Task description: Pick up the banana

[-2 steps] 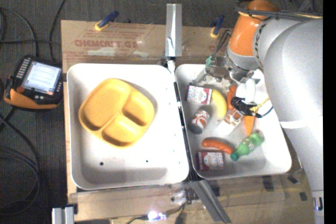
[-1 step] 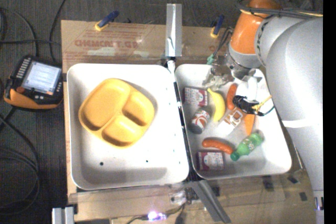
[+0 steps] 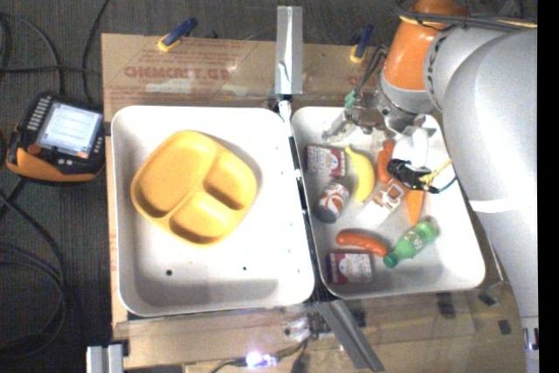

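The curved yellow banana (image 3: 362, 174) lay in the right white bin (image 3: 476, 275), hemmed by a small printed can (image 3: 333, 201) on its left and an orange carrot (image 3: 384, 160) touching its right, so a descending grab risked catching either neighbour. The hand (image 3: 371, 120) hovered just above its upper end, grey arm (image 3: 489, 118) bent over the surface from the right; I couldn't tell its grip.

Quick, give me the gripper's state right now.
Gripper: over the right bin's far end, just above the banana; open or shut cannot be told.
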Controlling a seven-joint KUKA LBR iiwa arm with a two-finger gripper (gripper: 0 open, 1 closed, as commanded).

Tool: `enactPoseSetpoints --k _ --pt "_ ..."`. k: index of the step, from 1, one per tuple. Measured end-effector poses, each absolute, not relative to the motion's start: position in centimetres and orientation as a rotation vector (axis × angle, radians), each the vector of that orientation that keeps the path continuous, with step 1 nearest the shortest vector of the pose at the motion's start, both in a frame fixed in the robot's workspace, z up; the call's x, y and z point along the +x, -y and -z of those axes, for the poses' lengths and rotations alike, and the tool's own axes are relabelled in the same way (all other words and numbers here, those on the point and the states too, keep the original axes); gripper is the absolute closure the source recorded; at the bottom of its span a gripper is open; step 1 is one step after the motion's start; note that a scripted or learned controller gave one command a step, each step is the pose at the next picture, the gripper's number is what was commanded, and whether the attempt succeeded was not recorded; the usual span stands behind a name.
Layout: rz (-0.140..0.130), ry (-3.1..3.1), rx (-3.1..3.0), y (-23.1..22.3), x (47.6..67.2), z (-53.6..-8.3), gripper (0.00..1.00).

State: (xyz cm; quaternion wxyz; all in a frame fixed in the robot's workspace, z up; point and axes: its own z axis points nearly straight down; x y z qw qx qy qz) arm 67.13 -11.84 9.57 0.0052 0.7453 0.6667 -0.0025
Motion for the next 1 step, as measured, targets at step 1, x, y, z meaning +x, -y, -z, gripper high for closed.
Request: enactPoseSetpoints --k 1 --pt "-0.008 -2.022 2.392 13.03 62.88 -8.85 0.0"
